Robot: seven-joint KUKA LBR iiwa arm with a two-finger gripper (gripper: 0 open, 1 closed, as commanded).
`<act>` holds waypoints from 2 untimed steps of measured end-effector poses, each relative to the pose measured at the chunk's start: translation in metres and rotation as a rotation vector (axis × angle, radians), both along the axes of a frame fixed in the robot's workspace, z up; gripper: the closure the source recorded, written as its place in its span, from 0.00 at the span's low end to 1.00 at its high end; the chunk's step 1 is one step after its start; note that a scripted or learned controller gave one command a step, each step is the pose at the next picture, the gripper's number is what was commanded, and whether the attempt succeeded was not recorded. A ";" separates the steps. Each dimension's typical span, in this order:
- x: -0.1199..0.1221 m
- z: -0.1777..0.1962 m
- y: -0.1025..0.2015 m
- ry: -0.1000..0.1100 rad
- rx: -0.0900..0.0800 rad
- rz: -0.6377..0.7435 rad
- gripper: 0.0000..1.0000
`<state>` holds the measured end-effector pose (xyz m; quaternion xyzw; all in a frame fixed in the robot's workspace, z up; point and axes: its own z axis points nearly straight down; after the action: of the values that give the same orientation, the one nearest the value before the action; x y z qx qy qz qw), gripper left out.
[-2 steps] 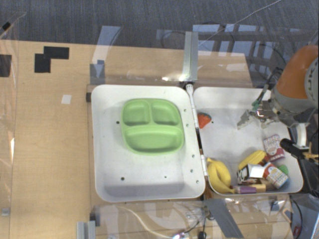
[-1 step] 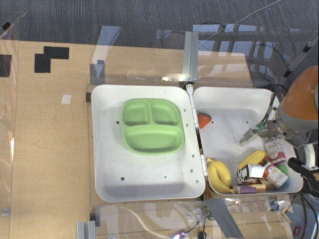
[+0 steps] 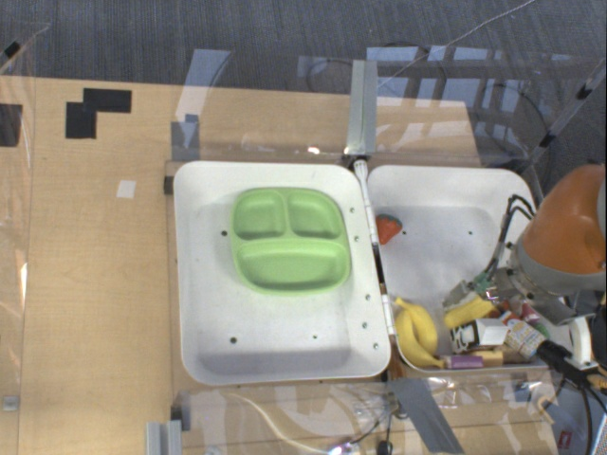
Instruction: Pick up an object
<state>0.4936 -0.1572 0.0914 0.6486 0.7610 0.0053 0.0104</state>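
Hand (image 3: 479, 297) low in right bin (image 3: 446, 202) — just beside banana (image 3: 417, 330).

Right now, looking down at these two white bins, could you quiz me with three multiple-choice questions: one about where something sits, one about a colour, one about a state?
1. Where does the green divided tray lie?
A. in the left bin
B. in the right bin
C. on the wooden bench outside the bins

2. What colour is the small object by the divider between the bins, in the right bin?
A. blue
B. red
C. black

3. How do the green tray's compartments look?
A. full of bananas
B. covered by a lid
C. bare, nothing in them

Answers: 1 A, the tray rests in the middle of the left bin. 2 B, it shows red against the white floor. 3 C, all three compartments show plain green; the banana lies in the right bin.
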 end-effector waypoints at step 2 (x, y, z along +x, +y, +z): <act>0.042 -0.001 0.048 0.004 0.002 0.030 0.00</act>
<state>0.5357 -0.1090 0.0907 0.6372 0.7707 0.0051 0.0080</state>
